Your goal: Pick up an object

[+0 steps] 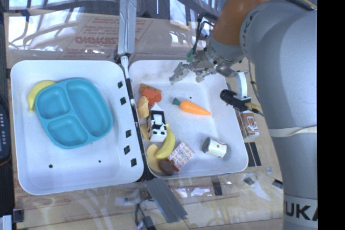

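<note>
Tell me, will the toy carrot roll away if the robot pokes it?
Probably a bit. The carrot looks round and tapered, so it would likely roll in a curve. It looks like smooth plastic, so fingers may slip. It lies apart from the other toys, with open bin floor around it.

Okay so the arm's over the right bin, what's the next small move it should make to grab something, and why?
Probably shift the gripper toward the near edge and down onto the carrot. It hangs open and holds nothing above the far end of the right bin, and the carrot lies alone on bare floor just below it, apart from the crowded pile along the left wall.
</note>
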`<state>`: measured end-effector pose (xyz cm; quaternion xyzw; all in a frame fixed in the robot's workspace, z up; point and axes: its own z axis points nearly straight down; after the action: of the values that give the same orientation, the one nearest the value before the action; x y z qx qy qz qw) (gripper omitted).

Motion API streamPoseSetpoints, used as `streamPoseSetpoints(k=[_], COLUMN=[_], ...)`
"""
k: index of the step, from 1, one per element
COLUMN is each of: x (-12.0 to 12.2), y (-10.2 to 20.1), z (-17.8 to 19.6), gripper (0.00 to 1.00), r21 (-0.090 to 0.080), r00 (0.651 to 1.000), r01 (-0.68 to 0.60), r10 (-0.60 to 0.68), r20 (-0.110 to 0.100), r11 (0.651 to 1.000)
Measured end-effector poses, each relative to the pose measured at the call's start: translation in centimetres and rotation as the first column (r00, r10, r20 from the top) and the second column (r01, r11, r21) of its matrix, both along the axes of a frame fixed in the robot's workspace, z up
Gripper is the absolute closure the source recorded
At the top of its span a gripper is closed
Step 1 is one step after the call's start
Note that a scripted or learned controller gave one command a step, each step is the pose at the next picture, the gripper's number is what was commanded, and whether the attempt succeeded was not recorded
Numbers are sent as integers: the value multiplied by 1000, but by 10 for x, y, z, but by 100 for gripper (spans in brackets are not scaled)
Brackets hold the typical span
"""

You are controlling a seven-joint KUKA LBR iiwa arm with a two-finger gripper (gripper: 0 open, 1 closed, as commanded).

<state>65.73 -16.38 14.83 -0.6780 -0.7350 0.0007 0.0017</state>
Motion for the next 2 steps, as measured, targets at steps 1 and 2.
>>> streamPoseSetpoints(k=[1,2], x=[-42,-75], y=[-27,-45], z=[-56,-56], gripper=[0,0], r21=[-1,-1], r00=[999,972], r01=[51,234], r10=[-51,-234], r20=[-4,-1], r11=[999,972])
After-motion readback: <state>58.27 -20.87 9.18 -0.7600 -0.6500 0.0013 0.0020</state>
